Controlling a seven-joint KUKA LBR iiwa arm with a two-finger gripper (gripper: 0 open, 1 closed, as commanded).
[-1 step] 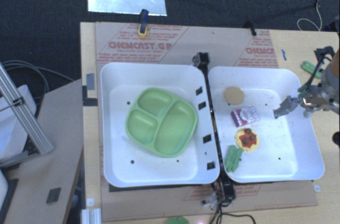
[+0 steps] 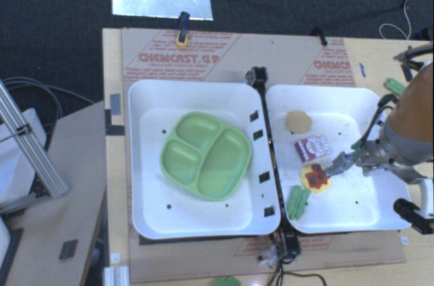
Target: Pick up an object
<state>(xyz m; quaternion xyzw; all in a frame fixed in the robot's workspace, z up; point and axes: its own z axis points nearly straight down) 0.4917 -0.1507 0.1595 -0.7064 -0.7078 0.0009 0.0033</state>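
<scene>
Two bins: I see two white bins side by side on the surface [image 2: 224, 47], the left bin [image 2: 146, 142] and the right bin [image 2: 366, 210].
Green plate: a divided green plate [image 2: 205, 156] lies flat in the left bin. I judge it stiff and light, but wide and low, so only its rim gives a hold. I would not choose it.
Arm: the arm [image 2: 410, 125] reaches in from the right, over the right bin.
Jaws: the jaws [image 2: 330, 168] are low in the right bin, just beside the yellow and red toy [image 2: 314, 177], on its right edge. I cannot tell if they are open or closed, or if they touch it.
Red packet: a small red packet [image 2: 311, 148] lies just above the toy. It looks thin and flat, maybe slippery.
Green piece: a long green piece [image 2: 297, 202] lies below the toy, near the divider; I judge it narrow enough to take across its width.
Tan disc: a round tan disc [image 2: 298, 121] sits near the top of the right bin, apart from the others.
Best target: the yellow and red toy, I think small, light and perhaps soft. I would take it across its middle.
</scene>
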